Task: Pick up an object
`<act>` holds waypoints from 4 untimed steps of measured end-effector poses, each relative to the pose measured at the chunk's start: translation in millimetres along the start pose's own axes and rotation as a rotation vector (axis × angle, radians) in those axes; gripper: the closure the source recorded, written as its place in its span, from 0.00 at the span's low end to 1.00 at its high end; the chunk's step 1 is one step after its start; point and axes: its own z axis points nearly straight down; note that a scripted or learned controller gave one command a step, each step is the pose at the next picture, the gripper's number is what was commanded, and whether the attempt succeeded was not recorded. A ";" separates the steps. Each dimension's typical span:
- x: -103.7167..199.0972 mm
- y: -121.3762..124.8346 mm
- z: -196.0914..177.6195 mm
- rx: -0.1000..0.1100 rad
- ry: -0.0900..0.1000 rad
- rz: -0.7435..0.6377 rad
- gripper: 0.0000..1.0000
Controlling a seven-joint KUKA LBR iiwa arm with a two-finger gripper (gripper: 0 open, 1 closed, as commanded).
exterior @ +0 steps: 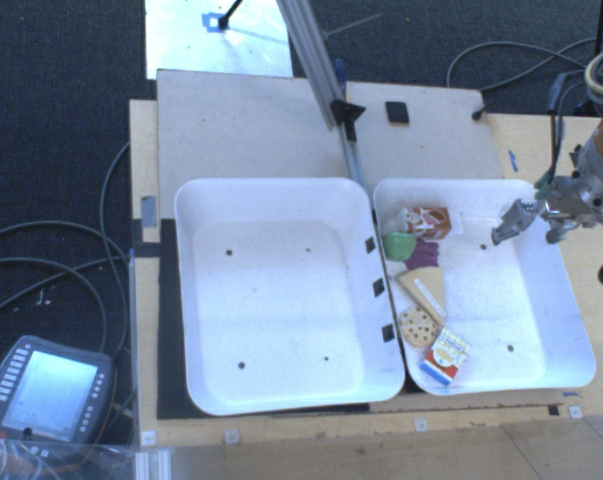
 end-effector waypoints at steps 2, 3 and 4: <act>33.9 -16.8 -90.8 -0.007 0.000 -0.003 1.00; 49.5 22.4 -75.2 0.001 0.000 -0.002 1.00; 106.5 40.4 -46.2 0.002 0.001 -0.005 1.00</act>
